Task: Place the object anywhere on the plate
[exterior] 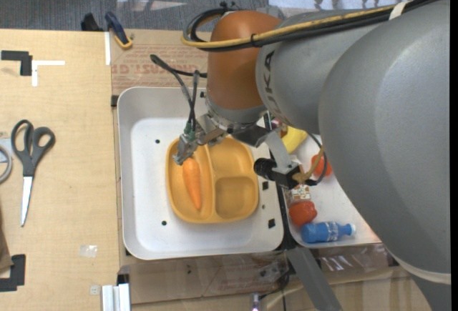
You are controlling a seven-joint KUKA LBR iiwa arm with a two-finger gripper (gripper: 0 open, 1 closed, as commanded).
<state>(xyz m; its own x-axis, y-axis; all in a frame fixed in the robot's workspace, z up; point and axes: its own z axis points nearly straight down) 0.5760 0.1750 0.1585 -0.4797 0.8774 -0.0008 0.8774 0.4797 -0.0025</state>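
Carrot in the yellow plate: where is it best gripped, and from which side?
Probably across its thicker half, toward the view's top, coming straight down from above. The carrot lies flat, lengthwise in the narrow compartment of the plate, tapering toward the view's bottom; rim and divider leave little room for a sideways approach.

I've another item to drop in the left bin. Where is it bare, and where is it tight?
Bare: the floor of the left bin between the plate and the left wall, the strip below the plate, and the plate's lower right section. Tight: around the carrot by the pincer, and the right bin with its bottle.
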